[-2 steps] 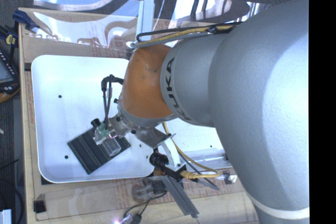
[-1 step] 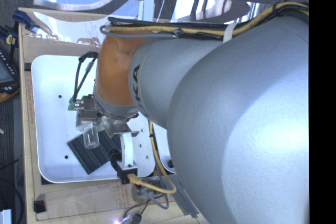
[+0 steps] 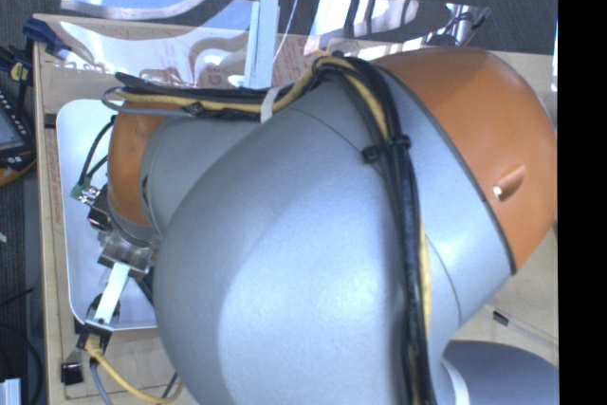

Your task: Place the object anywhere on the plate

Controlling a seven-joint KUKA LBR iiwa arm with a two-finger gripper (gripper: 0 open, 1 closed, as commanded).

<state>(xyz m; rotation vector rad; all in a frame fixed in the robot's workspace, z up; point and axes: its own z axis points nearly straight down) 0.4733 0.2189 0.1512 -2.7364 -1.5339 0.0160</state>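
Observation:
My grey arm with its orange band looms close to the camera and covers most of both bins. Its wrist reaches over the left white bin. The gripper hangs low over the front left part of that bin, seen only as a metal body under a second orange section. The plate and the object are hidden behind the arm.
A yellow and black cable bundle runs along the arm. Shiny panels stand along the bench's far edge. A strip of wooden bench shows left of the bin, with dark gear beyond it.

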